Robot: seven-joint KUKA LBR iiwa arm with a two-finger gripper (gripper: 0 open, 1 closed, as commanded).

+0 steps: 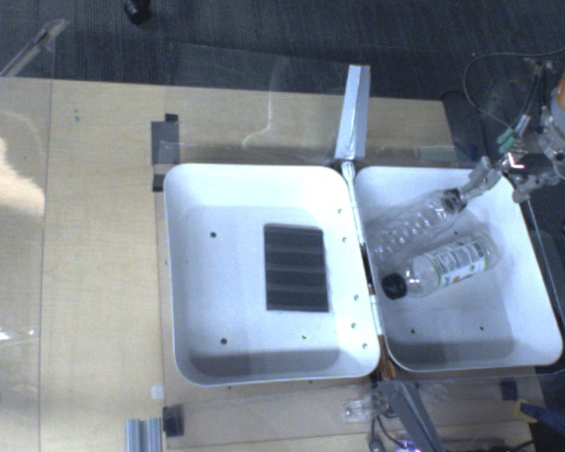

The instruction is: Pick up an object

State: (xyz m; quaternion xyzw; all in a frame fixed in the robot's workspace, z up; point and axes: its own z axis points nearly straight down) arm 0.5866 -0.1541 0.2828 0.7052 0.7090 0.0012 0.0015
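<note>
Two clear plastic bottles lie in the right bin [537, 342]. The nearer bottle [447, 264] has a printed label and a black cap that points left. The farther bottle [412, 224] is crumpled, and its neck points toward the bin's back right. A black ridged rectangular pad [296, 267] lies flat in the middle of the left bin [193, 252]. My gripper [502, 183] hangs over the back right corner of the right bin, open, with nothing between its fingers. Its left fingertip [475, 183] is close to the farther bottle's neck.
A metal divider post [351, 121] rises behind the seam between the two bins. A clear plastic sheet covers the bench at left. Cables and brackets sit along the bench's front edge, below the right bin.
</note>
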